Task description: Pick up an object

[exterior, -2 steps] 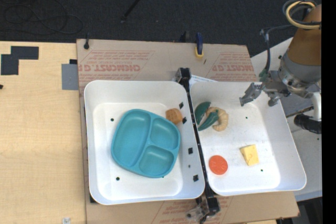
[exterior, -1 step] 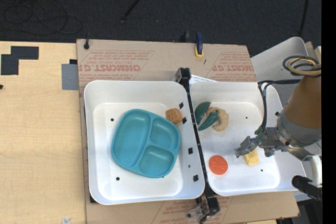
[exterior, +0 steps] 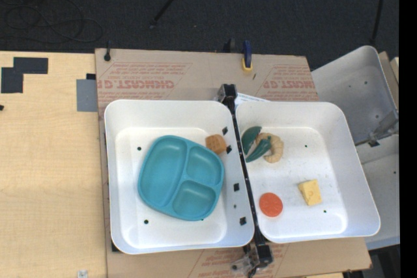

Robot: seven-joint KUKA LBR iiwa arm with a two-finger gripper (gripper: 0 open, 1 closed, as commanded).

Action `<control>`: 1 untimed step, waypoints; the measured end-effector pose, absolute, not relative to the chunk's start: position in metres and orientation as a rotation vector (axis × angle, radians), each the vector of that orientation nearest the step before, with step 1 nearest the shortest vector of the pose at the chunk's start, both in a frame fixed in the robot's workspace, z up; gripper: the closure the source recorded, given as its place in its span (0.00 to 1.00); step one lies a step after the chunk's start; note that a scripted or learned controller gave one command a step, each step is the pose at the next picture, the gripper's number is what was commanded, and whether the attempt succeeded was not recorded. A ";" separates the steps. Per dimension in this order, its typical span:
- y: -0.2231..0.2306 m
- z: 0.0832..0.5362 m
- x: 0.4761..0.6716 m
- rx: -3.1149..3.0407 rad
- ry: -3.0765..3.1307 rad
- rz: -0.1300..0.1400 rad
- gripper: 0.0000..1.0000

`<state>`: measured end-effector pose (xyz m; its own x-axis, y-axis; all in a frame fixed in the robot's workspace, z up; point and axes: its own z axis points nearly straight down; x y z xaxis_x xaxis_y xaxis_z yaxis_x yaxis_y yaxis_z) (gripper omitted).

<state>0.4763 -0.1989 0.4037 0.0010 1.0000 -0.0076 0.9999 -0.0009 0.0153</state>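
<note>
Left bin [exterior: 124, 140]: shallow, white, on the bench [exterior: 45, 159]; touches the other bin along the black centre divider.
Teal plate [exterior: 181, 177]: three compartments, lies flat and fills the middle of the left bin.
Brown lump [exterior: 215, 143]: at 2 o'clock from the plate, just beside its rim, near the divider.
Right bin [exterior: 352, 159]: white, holds four small things.
Green piece [exterior: 254, 142]: at 10 o'clock in the right bin, touching a tan curved piece [exterior: 274, 148] at its 3 o'clock.
Orange disc [exterior: 271, 204]: at 7 o'clock in the right bin, flat.
Yellow block [exterior: 311, 192]: at 3 o'clock from the disc, near, apart from it.
Claw: state cannot be told here.
</note>
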 end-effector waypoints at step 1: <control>-0.171 0.547 0.476 2.206 2.216 0.012 0.00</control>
